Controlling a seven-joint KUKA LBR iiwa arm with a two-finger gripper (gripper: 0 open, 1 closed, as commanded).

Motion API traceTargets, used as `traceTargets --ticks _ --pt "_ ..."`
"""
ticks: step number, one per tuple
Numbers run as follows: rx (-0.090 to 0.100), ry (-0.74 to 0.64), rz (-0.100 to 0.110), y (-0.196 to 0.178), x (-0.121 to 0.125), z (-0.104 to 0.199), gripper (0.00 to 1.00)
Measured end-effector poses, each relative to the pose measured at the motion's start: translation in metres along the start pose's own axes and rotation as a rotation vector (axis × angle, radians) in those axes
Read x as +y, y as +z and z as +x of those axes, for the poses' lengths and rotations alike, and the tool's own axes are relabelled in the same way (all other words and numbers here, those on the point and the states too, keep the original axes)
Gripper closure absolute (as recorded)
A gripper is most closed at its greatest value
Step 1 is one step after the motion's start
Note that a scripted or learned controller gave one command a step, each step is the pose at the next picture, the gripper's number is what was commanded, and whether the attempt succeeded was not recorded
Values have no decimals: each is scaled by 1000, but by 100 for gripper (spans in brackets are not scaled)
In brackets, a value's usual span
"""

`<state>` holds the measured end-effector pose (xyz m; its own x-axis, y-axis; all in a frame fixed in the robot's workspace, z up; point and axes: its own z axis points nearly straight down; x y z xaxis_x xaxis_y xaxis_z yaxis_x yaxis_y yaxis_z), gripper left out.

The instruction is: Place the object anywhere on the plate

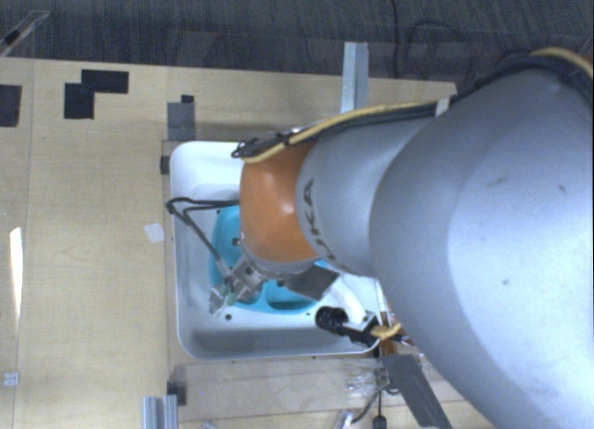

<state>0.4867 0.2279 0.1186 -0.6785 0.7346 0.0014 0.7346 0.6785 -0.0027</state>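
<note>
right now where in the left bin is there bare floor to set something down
Bare white floor shows along the white bin's left wall, beside the blue plate, and in a strip along its near wall. The middle is crowded: the arm and gripper hang over the plate.

The grey arm (445,223), with its orange band (274,209), reaches from the right over a white bin (200,325) on the wooden surface (83,260). Its pincer (227,292) hangs low over a blue plate (225,232) lying in that bin.
</note>
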Motion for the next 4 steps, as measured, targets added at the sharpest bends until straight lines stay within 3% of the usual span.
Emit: traceTargets --ticks 1,2,3,4 --pt "-6 -361 -8 -93 -15 -20 0" --pt "-7 -363 -11 -102 -12 -20 100" --pt "-7 -627 -7 -117 -62 -72 100" --pt "-3 -450 -6 0 -21 -24 100"
